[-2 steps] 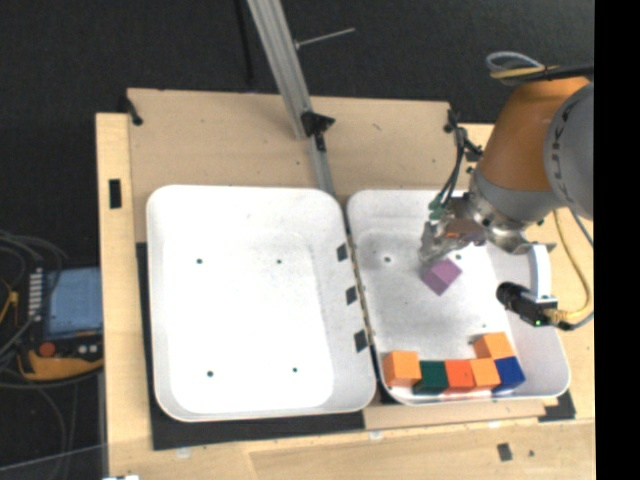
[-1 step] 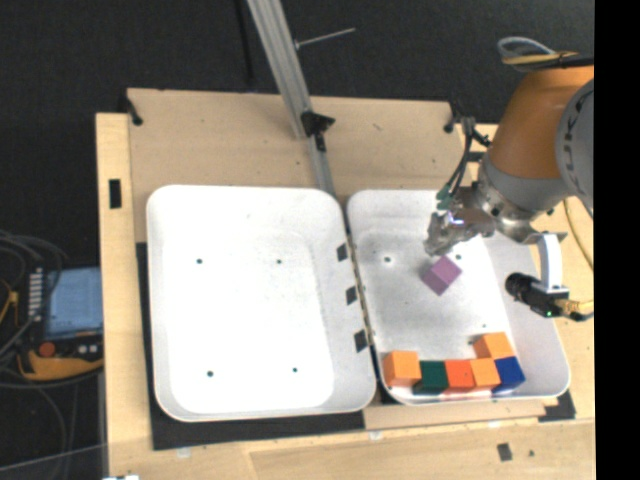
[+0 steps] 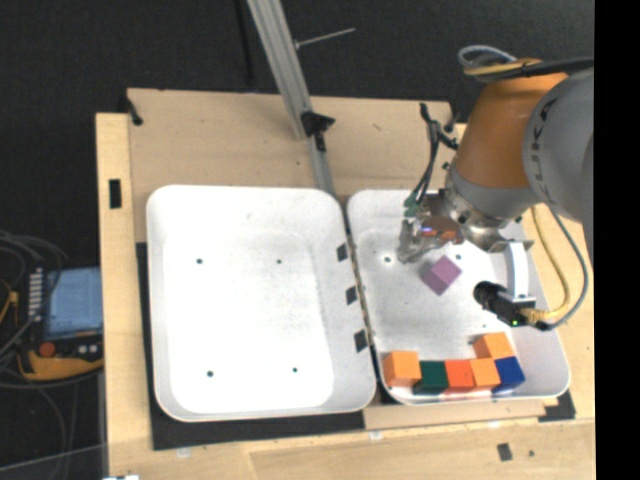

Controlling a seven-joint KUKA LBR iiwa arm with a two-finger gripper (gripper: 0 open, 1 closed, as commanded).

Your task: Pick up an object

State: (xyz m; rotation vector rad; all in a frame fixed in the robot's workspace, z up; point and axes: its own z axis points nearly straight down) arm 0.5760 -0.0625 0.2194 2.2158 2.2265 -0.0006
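My gripper (image 3: 418,242) hangs over the upper middle of the right bin (image 3: 392,298), under the grey arm with its orange band. A purple block (image 3: 441,273) sits tilted just below and right of the gripper, very close to it. I cannot tell whether the block is gripped or lying on the bin floor. Along the bin's front edge lie an orange block (image 3: 403,366), a green block (image 3: 432,376), a red-orange block (image 3: 459,373), another orange block (image 3: 485,372) and a blue block (image 3: 509,370). One more orange block (image 3: 492,346) lies just behind them.
The left bin (image 3: 250,298) stands beside the right one, with a dark divider strip between them. A metal pole (image 3: 290,68) rises from behind the bins. A black fitting with a cable (image 3: 500,303) hangs off the arm at the right bin's right side.
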